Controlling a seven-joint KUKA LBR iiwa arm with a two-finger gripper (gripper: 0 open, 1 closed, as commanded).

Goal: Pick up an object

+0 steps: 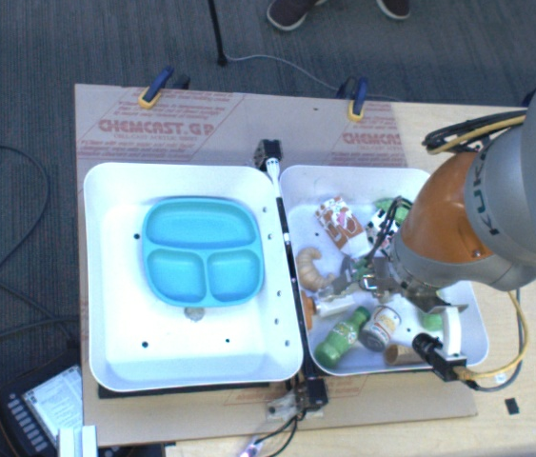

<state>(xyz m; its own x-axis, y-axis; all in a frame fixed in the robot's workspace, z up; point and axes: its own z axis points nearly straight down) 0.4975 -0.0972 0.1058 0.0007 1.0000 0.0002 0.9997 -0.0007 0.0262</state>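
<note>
From the overhead camera view, I had the gripper (363, 276) low in the right bin (472, 346) amid clutter, touching or just above a croissant (311, 267) and green bottle (341, 339). Jaw state: cannot tell. I judged one isolated target, approached squarely, would serve best.

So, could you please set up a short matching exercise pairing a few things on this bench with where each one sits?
Things:
1. blue divided tray
2. green bottle
3. croissant
4. yellow clamp

Places:
A. right bin, near its front edge
B. back edge of the board
C. left bin
D. right bin, close to the wall shared with the other bin

Pairs: 1-C, 2-A, 3-D, 4-B
</note>
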